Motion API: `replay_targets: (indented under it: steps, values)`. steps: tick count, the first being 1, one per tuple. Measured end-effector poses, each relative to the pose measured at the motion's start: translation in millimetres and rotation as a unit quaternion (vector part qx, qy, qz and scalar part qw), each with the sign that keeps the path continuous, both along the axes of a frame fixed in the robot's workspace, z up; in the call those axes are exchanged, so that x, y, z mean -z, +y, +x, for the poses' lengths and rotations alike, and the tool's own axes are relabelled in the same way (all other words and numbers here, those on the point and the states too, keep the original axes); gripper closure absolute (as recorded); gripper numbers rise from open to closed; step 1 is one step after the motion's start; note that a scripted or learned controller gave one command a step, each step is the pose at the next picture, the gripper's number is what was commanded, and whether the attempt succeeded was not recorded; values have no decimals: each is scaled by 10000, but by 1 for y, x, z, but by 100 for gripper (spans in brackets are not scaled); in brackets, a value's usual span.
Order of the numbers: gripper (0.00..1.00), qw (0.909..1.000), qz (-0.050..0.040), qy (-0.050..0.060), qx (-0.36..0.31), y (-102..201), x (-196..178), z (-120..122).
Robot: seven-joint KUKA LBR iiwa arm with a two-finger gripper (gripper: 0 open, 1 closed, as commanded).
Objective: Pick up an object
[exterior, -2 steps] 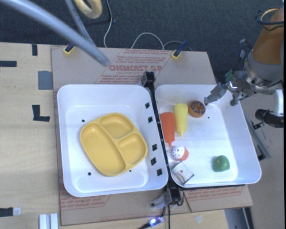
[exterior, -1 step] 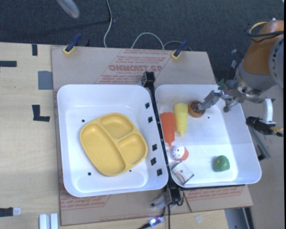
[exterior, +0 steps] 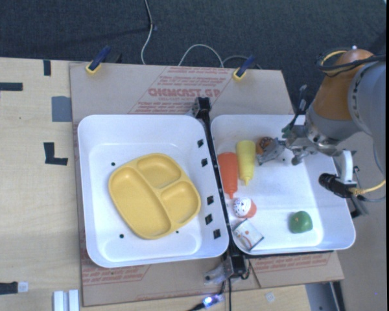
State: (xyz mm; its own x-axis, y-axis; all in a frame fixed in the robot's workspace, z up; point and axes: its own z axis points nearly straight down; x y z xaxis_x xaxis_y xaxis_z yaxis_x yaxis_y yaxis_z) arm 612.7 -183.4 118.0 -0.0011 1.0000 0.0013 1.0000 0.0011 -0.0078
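The right bin holds several small objects. An orange carrot-shaped piece lies along its left wall, with a yellow bottle beside it. A small brown object sits just right of the bottle's top. My gripper reaches in from the right and hangs low, right next to the brown object; whether it touches it I cannot tell. Nearer the front are a white and red ball, a green pepper-like piece and a small clear packet.
The left bin carries a yellow divided plate. A black divider runs between the bins. The grey arm with its orange band stands over the right bin's far right corner, with cables hanging at the right rim.
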Motion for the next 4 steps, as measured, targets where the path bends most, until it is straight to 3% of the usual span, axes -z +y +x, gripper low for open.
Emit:
replay_targets:
  steps: [1,4]
  values:
    - [100,10000,-7,-18,-5,0,-13,1]
    - [100,10000,-15,-57,-4,-7,-164,6]
